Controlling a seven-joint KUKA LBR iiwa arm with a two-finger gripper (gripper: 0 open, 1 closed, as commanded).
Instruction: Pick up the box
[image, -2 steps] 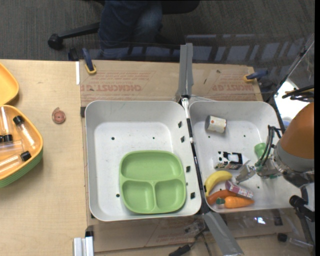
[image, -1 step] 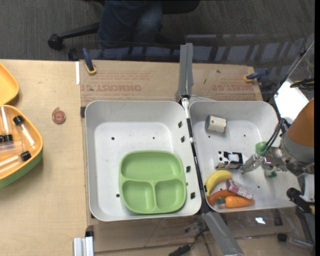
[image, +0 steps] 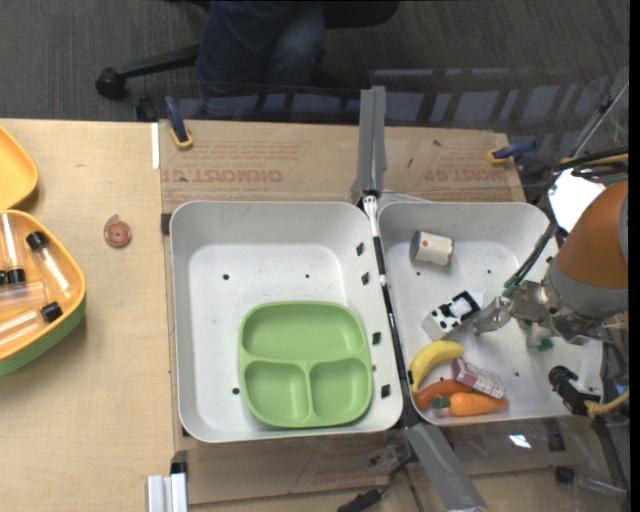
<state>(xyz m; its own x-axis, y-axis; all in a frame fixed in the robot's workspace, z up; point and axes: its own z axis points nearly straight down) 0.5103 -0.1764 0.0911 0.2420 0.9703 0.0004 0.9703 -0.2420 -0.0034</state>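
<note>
A small pink and white box (image: 481, 380) lies flat near the front of the right bin (image: 470, 225), between a banana (image: 434, 360) and a carrot (image: 466, 404). A black and white carton-like object (image: 450, 314) sits just behind the banana, in the middle of that bin. My gripper (image: 492, 317) reaches in from the right and hangs low, its tip just right of the black and white object and behind the pink box. Nothing shows in its grasp.
A white cup (image: 432, 247) with a red mark lies on its side at the back of the right bin. The left bin (image: 200, 300) holds a green divided plate (image: 305, 363). Yellow trays with vials (image: 30, 290) sit far left on the bench.
</note>
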